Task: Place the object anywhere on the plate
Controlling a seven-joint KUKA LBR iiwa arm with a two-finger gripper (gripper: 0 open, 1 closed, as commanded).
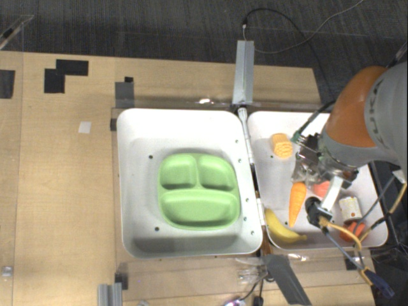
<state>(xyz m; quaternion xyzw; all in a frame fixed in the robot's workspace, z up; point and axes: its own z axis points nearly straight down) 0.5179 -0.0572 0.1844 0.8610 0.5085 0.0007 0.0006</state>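
In right bin (pixel 264 139): gripper (pixel 305 174) above tapered orange carrot (pixel 296 199); finger state indeterminate, possibly touching. Beside: curved banana (pixel 280 227). Left: glossy green compartmented plate (pixel 198 190).

Two bins side by side on bench (pixel 57 190), arm in from the right.

Left bin (pixel 137 139) holds the plate (pixel 197 190), roughly centred, its two small compartments to the rear and one long compartment to the front. Right bin (pixel 261 129) holds a small round item (pixel 282 146) toward the rear, carrot (pixel 296 201) near mid-bin lying front to back, banana (pixel 280 227) at the front left corner, just beside the carrot's front tip. Claw (pixel 317 178) sits over the right bin, just right of the carrot. Small block (pixel 349 207) lies further right.
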